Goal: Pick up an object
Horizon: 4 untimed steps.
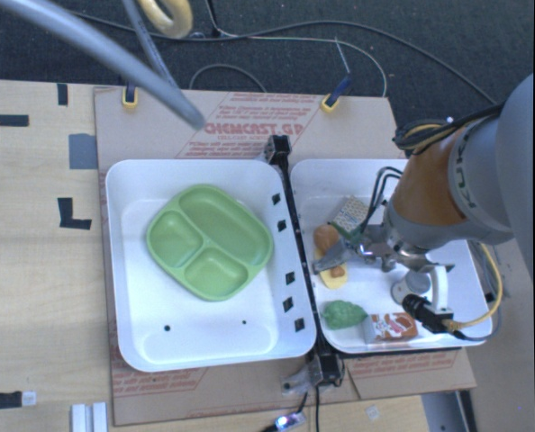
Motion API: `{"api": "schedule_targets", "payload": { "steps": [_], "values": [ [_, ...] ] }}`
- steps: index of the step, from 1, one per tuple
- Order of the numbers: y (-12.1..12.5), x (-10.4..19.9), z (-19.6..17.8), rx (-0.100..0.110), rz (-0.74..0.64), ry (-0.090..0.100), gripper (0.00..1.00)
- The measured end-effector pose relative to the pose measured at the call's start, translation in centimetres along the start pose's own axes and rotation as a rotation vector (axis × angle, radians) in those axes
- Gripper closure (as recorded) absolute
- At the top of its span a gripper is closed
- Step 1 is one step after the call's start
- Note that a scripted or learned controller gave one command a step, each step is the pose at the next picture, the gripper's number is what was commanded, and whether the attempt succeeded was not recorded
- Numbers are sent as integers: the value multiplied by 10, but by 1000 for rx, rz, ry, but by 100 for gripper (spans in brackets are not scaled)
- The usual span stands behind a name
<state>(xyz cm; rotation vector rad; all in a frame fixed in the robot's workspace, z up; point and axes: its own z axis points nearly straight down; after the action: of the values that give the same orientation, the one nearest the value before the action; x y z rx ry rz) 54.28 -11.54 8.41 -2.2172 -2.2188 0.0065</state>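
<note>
In the right bin [376, 174], my gripper [332, 250] reaches in from the right, low over the bin's left part. Its two fingers stand apart, so it is open. The upper finger ends beside a small orange-brown piece [325, 238]. The lower finger [327, 265] ends just above a yellow piece [334, 280]. Nothing is clearly gripped between them. A green leafy item [344, 313] lies near the bin's front edge, with a red-and-white packet [394, 327] to its right. A tan checkered piece [349, 211] lies behind the gripper.
The left bin [123, 241] holds a green divided plate [209, 241]. A black divider [290, 241] runs between the bins. The arm's grey body and orange band [430, 192] cover the right bin's right side. Cables trail near its front right corner [466, 327].
</note>
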Motion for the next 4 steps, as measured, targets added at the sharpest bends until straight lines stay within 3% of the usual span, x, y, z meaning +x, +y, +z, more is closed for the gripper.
{"api": "schedule_targets", "payload": {
  "steps": [1,3,4],
  "values": [
    [1,0,-13,-3,0,0,100],
    [4,8,-132,-12,-1,-2,100],
    [5,8,-139,-6,0,0,100]
  ]
}}
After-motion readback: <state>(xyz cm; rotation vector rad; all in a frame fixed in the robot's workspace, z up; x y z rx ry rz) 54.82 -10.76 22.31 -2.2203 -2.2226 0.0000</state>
